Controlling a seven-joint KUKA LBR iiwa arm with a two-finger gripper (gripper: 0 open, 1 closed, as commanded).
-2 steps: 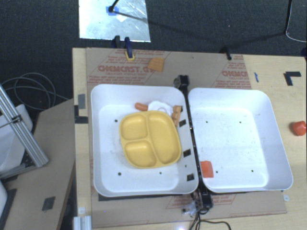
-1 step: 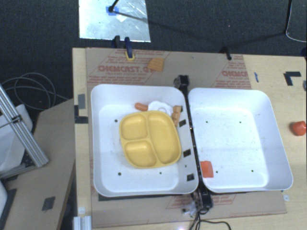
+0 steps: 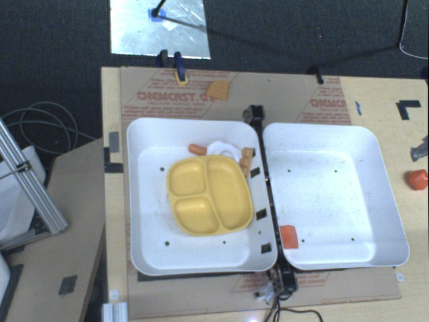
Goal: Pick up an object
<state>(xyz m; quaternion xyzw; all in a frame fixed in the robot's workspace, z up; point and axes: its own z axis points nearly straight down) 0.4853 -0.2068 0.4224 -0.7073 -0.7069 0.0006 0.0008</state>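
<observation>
1. 2 shallow white bins sit side by side on a bench covered with printed brown cardboard: the left bin (image 3: 144, 180) and the right bin (image 3: 375, 200).
2. A yellow divided plate (image 3: 209, 194) with 3 compartments lies flat in the middle of the left bin.
3. Just beyond the plate's far edge lie a small orange sausage-shaped piece (image 3: 197, 149) and a white object (image 3: 222, 149), too washed out against the bin to name.
4. A small tan block (image 3: 247, 157) sits to the right of the white object, near the bin's right wall.
5. An orange-red block (image 3: 288, 236) rests in the near left corner of the right bin, well apart from everything in the left bin.
6. At the right edge of the view, beyond the right bin, a grey tip of the gripper (image 3: 421, 150) juts in over the bench. Too little of it shows to tell whether it is released or clenched, and it touches no object.
7. Just nearer than that tip, an orange-red rounded thing (image 3: 417, 178) shows at the same edge; I cannot tell what it is.
8. A tan scrap (image 3: 218, 90) lies on the cardboard beyond the left bin, beside a blue and yellow clamp (image 3: 179, 66) on the bench's far edge.
9. A shiny grey sheet (image 3: 159, 19) lies on the dark floor beyond the bench.
</observation>
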